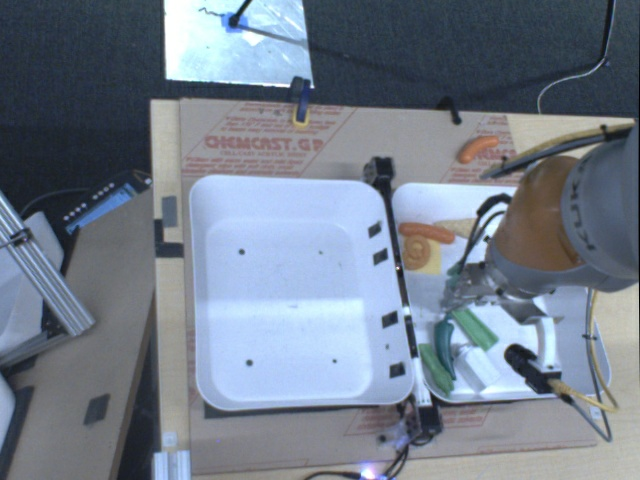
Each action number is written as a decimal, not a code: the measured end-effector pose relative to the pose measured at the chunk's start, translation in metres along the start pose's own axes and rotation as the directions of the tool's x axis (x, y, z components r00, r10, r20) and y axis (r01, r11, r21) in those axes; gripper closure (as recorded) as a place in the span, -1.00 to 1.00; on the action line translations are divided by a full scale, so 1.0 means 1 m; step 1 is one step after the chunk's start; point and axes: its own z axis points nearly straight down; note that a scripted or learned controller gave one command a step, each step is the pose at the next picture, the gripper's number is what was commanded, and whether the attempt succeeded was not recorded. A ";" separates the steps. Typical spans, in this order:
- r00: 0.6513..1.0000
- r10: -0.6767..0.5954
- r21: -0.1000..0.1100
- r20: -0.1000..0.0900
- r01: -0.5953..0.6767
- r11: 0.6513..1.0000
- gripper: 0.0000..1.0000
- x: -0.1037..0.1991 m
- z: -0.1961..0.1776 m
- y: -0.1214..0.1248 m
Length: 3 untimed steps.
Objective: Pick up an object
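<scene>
Reaching in from the right, the grey arm (pixel 590 218) with its orange band (pixel 535 218) bends down over the right bin (pixel 430 196), and its bulk hides much of that bin's floor and its far rim. The gripper (pixel 462 290) hangs low above the bin's middle; its fingers are lost in dark metal and cables, so whether they are spread or pressed together cannot be told, and nothing can be seen between them. Just below the gripper lies a green block (pixel 474 329), tilted, with a darker green curved piece (pixel 444 344) beside it toward the divider between the bins. A small white piece (pixel 480 366) sits near the bin's front rim, hard to make out. A black fitting (pixel 525 364) on the arm overlaps that corner. Toward the bin's back, an orange sausage-shaped toy (pixel 428 232) rests above a flat yellow piece (pixel 420 255), the two touching or nearly so. Another orange sausage shape (pixel 478 149) lies outside the bin, behind it on the cardboard sheet (pixel 260 140). The left bin (pixel 290 288) stands alongside.
</scene>
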 end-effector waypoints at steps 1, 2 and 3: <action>1.000 -0.004 0.007 -0.002 0.004 1.000 1.00 0.006 0.003 0.048; 1.000 -0.013 -0.005 -0.005 0.013 1.000 1.00 0.082 -0.103 0.107; 1.000 -0.007 0.013 -0.004 0.007 1.000 1.00 0.114 -0.095 0.071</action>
